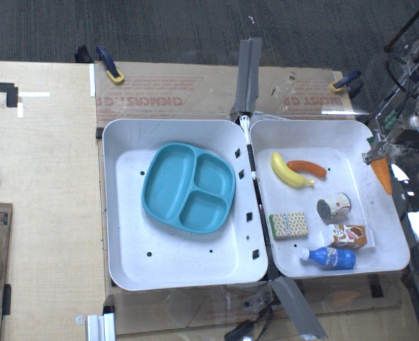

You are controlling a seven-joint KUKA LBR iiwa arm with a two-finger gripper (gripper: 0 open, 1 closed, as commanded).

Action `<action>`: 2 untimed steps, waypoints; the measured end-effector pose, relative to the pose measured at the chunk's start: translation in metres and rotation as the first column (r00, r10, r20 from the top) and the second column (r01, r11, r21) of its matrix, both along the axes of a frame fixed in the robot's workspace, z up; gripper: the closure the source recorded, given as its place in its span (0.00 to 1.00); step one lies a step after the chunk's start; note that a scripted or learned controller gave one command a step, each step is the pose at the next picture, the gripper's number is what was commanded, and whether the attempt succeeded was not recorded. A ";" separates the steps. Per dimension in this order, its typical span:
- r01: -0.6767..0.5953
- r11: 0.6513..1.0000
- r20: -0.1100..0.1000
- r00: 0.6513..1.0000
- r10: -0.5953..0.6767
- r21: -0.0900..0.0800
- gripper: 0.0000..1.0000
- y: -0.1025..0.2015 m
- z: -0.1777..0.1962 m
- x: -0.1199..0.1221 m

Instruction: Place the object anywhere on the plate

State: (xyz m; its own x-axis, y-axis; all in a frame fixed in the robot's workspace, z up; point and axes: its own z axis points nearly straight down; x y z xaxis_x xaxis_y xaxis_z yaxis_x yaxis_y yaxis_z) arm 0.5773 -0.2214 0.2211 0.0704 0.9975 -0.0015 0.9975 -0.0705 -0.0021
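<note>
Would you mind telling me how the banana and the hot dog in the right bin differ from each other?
The banana is yellow, while the hot dog is orange-red. The banana curves and runs diagonally, whereas the hot dog lies nearly level with only a slight bend. The banana looks longer and thicker than the hot dog. Both are elongated food items lying flat, side by side near the back of the right bin.

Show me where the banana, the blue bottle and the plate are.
banana point(290, 172), camera view, middle of its curve
blue bottle point(333, 258), camera view, its body
plate point(168, 185), camera view, bare large compartment
</note>
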 end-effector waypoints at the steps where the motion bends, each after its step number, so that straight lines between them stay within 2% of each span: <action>1: -0.130 0.992 0.000 0.992 0.130 0.001 1.00 0.084 0.020 -0.020; 2: -0.264 0.965 0.000 0.965 0.264 0.001 1.00 0.140 -0.029 0.031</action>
